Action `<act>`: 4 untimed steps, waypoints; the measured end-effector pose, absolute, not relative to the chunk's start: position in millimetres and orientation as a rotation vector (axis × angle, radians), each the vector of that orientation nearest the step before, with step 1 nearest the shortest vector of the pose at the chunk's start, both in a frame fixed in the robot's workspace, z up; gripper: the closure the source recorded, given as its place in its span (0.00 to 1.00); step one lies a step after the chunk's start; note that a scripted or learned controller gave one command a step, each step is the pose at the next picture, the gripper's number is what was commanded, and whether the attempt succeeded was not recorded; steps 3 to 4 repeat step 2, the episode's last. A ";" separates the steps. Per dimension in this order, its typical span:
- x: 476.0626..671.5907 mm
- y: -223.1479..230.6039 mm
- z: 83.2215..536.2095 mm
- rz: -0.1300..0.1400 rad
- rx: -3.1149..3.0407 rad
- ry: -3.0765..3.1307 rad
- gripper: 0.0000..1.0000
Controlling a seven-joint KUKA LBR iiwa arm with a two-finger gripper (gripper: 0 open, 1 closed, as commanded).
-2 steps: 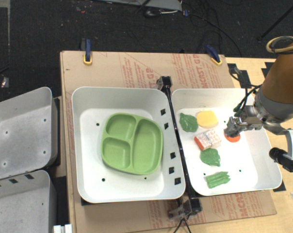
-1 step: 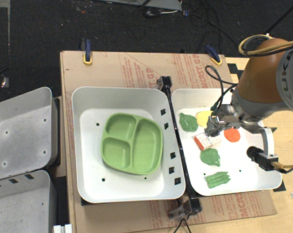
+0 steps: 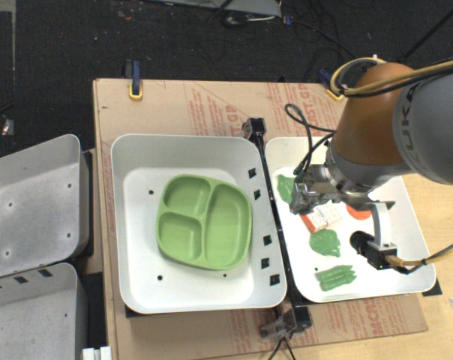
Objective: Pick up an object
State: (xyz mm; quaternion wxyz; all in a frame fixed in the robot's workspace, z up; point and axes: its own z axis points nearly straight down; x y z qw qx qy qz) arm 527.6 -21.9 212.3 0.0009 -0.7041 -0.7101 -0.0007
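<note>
1. Camera view's left bin (image 3: pixel 129 223) bears a green divided plate (image 3: pixel 205 223), lying flat near its middle.
2. Right bin (image 3: pixel 418 235) gathers the small candidates: a green leafy piece (image 3: pixel 325 241), a green pod-like piece (image 3: pixel 336 277) and a red-and-white item (image 3: pixel 322 217), all within reach.
3. Gripper (image 3: pixel 314 199) hangs low over the red-and-white item, seemingly set to grasp; finger state cannot be told.

Bright, even light — perhaps slightly soft.

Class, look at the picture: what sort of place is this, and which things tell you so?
Probably a robotics lab test bench: a grey robot arm reaches over two white bins, a green divided plate lies in one, and cables trail on the floor.
</note>
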 end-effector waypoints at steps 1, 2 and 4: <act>537.7 26.9 211.5 -0.002 -2.213 -2.230 1.00; 546.7 81.3 229.4 -0.004 -2.212 -2.231 1.00; 546.7 81.3 229.4 -0.004 -2.212 -2.231 1.00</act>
